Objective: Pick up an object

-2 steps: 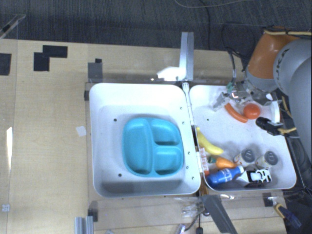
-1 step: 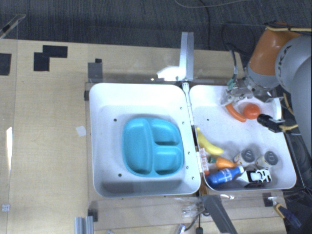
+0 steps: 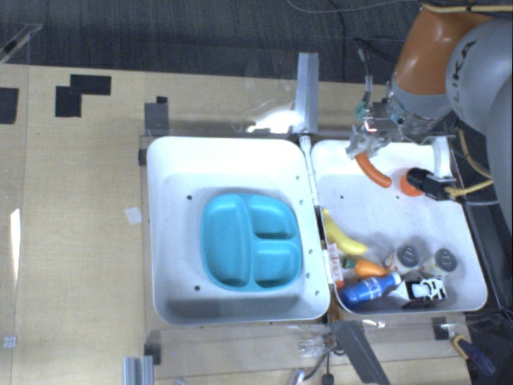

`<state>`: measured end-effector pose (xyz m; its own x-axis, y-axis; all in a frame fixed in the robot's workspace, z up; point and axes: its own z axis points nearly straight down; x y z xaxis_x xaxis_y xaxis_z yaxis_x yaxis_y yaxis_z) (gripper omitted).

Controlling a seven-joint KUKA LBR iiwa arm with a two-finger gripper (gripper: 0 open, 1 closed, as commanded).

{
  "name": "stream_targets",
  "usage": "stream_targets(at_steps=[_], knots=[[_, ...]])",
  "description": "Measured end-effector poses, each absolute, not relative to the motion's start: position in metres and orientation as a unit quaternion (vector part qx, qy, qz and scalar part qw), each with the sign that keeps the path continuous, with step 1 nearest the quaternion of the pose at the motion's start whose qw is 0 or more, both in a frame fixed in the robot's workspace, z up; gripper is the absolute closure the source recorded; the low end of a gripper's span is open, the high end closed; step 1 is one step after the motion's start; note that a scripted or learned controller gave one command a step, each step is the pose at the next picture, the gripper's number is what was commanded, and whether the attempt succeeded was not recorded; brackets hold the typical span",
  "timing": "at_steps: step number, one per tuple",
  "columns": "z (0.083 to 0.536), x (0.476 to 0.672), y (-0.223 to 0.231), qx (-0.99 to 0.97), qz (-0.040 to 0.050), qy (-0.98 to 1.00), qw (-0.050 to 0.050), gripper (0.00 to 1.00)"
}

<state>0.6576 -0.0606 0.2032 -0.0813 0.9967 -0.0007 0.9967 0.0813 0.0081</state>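
At the near edge of the right bin (image 3: 458,233), a blue bottle (image 3: 369,289) lies on its side beside a black-and-white toy (image 3: 425,289), with two grey round pieces (image 3: 409,255) just behind them. A banana (image 3: 340,239) rests along the bin's left wall with a small orange item (image 3: 366,268) near its nearer end. This clutter packs the near half, probably too tight for an easy grab.

In the left bin (image 3: 172,239) on the desk (image 3: 72,239), a blue divided tray (image 3: 248,241) sits flat near the middle, a likely landing spot for later drops.

Toward the far-left corner of the right bin, the pincer (image 3: 362,149) is narrowed on the upper end of an orange curved piece (image 3: 375,171). The piece slants down from the fingertips toward the bin floor, and whether its lower end has cleared the floor cannot be told. It stands well apart from the near clutter, which may explain the choice. An orange round thing (image 3: 411,181) lies just to its right. The end-on grip looks slight, so a slip is the risk.
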Motion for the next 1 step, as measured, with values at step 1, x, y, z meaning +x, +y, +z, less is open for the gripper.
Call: stream_targets(at_steps=[1], knots=[[0.289, 0.6579, -0.0971, 0.681, 0.0024, 0.732, 0.004, 1.0]])
